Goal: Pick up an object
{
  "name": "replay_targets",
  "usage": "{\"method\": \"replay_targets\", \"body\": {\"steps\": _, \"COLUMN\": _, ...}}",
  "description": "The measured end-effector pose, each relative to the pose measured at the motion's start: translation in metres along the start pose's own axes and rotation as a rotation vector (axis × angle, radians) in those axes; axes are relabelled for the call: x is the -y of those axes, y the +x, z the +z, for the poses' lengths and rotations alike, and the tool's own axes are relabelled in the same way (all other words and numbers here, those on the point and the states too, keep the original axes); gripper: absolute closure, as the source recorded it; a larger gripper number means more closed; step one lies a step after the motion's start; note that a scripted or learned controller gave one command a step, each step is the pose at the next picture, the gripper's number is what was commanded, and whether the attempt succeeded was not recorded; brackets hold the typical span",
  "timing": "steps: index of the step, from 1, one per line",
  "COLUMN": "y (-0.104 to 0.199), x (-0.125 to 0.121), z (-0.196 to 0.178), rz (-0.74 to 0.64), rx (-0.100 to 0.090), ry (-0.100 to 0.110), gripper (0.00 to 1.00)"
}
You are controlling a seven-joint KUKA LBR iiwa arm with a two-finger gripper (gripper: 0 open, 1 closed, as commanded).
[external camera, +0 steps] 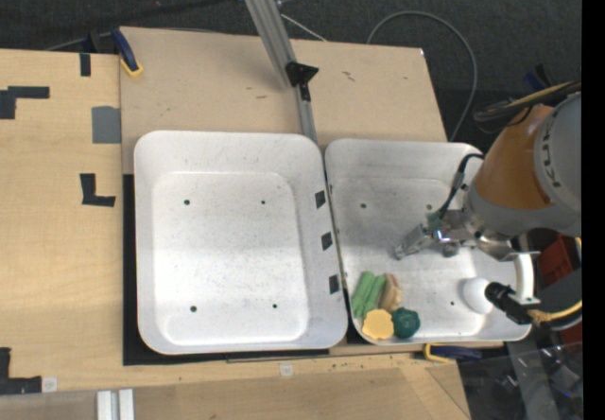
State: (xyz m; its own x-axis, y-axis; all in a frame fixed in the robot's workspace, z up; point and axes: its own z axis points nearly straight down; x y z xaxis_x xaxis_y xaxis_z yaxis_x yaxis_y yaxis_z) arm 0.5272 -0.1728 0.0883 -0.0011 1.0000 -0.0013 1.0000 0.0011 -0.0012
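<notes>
— As I read the overhead feed, the end effector [413,243] sits low over the floor of the right bin [397,146], roughly mid-bin. It reaches in from the right of the view.

— Released or clenched?

— I cannot tell. From this slant it reads as a grey shape against the speckled white floor.

— And the things to pick?

— Four, bunched in the near left corner of the right bin, close to the wall beside the left bin [227,151]. A long green piece [364,291] lies nearest that wall, with a tan piece [390,293] touching its right side. Just nearer the camera are a round yellow piece [377,324] and a dark green piece [406,322], side by side and touching. The yellow one is pressed up under the green and tan pair.

— How far off is the end effector?

— Near, but apart. It stands up-view and to the right of the cluster, with bare floor between.

— Surroundings?

— The arm's orange band [510,167] hangs over the right bin's right rim. The left bin shows four small dark dots on its floor. Both bins rest on a pale wooden worktop [57,125] marked with black tape. A grey metal pole [269,16] slants down from the top of the view to the seam between the bins.
</notes>
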Motion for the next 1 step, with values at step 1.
{"method": "replay_targets", "body": {"steps": 1, "y": 0.0005, "x": -0.0002, "z": -0.0109, "rz": -0.001, "rx": -0.001, "ry": 0.0, "gripper": 1.0}}
